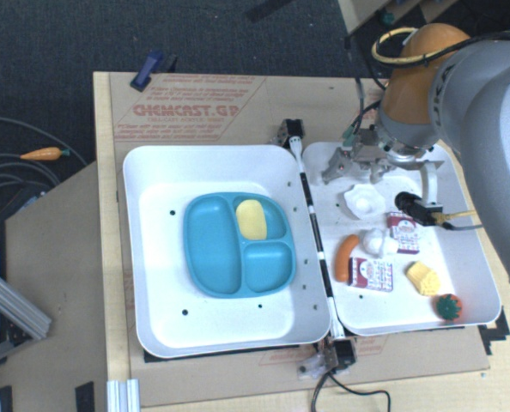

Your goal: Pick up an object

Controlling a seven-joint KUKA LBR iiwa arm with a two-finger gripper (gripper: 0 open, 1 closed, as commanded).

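The tool [358,168] hung at the right bin's [478,303] far end, just beyond a white object [362,202]; its grip could not be told.

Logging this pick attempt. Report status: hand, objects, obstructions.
Hand over right bin's far end, nothing seen held. White piece just below it; sausage, cartons, cheese wedge nearer. Yellow item in blue tray, left bin.
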